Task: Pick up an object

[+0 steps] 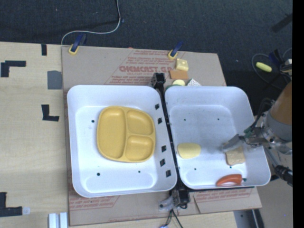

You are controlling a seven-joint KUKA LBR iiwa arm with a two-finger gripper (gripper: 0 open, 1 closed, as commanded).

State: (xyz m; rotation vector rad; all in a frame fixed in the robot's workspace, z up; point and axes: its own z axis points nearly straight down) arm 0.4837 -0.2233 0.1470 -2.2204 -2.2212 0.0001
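Observation:
The right bin (209, 96) holds three loose objects. A pale yellow oval piece (189, 150) lies near its left wall. A tan, bread-like block (235, 157) sits toward the right side, and an orange-red item (229, 180) rests against the front wall. My gripper (236, 143) reaches in from the right and hovers just over the upper edge of the tan block, partly covering it. I see nothing lifted off the bin floor. The grey arm with its orange band (285, 109) is at the right edge.
The left bin (80, 127) carries a yellow divided plate (126, 134). Behind the bins, on the cardboard sheet (142, 68), lie a yellow cube and brown block (179, 69) and small pale pieces (184, 83). Clamps and a white cable sit at the back edge.

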